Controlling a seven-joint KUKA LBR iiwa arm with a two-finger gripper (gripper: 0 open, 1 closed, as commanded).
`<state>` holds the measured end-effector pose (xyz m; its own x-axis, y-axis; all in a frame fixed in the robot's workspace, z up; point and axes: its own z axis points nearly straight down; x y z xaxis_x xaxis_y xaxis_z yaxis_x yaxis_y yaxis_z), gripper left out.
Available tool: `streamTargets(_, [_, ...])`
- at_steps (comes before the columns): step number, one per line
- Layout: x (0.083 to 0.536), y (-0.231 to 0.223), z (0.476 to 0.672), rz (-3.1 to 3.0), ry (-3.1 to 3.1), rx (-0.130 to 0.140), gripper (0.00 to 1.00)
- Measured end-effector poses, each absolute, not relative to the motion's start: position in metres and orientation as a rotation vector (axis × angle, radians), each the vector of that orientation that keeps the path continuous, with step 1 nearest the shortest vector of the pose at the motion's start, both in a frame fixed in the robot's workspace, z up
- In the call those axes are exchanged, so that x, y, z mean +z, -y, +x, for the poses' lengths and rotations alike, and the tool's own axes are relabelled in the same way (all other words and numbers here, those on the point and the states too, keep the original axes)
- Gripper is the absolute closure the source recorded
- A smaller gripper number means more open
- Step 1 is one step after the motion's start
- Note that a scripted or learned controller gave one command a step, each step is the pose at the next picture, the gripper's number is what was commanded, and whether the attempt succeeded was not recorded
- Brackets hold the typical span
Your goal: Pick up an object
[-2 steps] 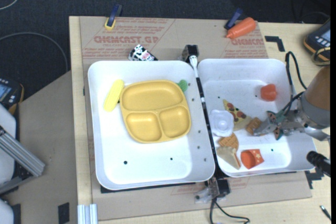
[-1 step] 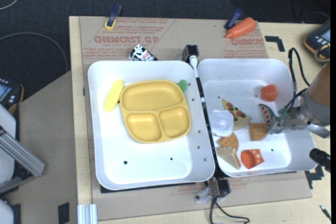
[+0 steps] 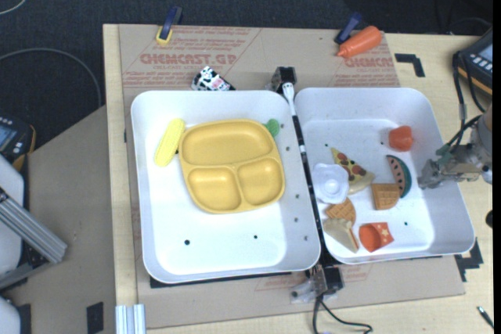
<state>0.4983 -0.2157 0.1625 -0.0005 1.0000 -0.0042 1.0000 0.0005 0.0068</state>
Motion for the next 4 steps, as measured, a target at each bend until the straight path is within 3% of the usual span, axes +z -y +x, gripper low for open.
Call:
streamTargets(1, [0.208, 0.222, 0.495, 2.216, -2.216, 0.002, 1.00])
streamTargets(2, [0.226, 0.223, 0.496, 2.216, -2.218, 0.002, 1.00])
streamTargets(4, [0.214, 0.116, 0.539, 2.213, -2.226, 0.003, 1.00])
